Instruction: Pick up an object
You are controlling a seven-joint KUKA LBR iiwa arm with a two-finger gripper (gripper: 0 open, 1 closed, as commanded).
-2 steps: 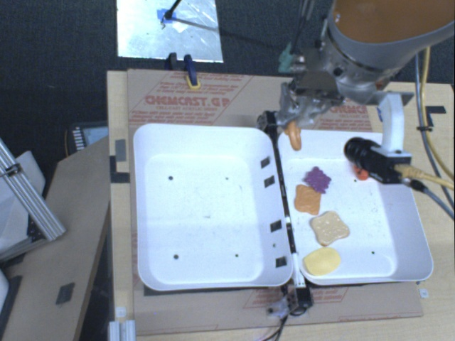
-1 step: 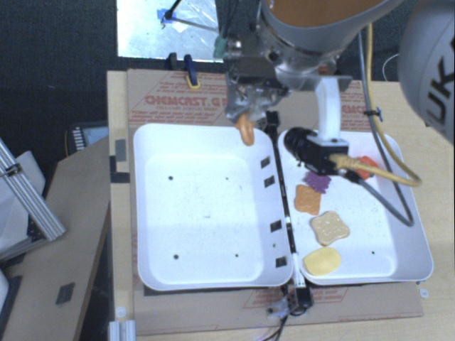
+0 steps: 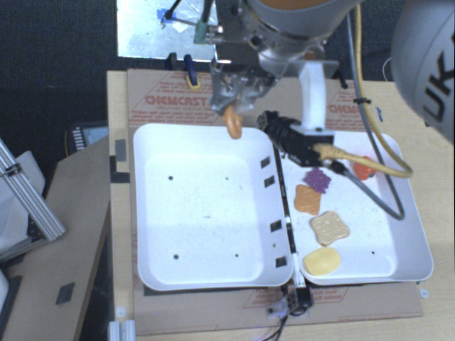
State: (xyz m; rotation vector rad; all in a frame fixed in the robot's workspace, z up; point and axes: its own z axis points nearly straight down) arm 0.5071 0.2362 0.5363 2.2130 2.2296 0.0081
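Wiring plug (image 3: 293,302) sits at desk (image 3: 85,212) front edge, btwn the two bins. Desk: tan wood w/ cardboard sheet (image 3: 170,98) printed in red under bins. L bin (image 3: 153,190): white, speckled floor. R bin (image 3: 409,247) holds yellow piece (image 3: 321,262), toast (image 3: 330,227), orange cracker (image 3: 307,199), purple piece (image 3: 318,180), red piece (image 3: 364,169) near far wall. Arm (image 3: 306,6) enters from R, over far rim of L bin. Claw (image 3: 233,112) narrow, clamped on orange item (image 3: 233,123), which hangs clear above L bin's far edge. Yellow cable (image 3: 370,158) drapes over R bin. Room: dark carpet (image 3: 50,41), alu rail (image 3: 25,190) at L, pale panel (image 3: 160,16) behind desk.
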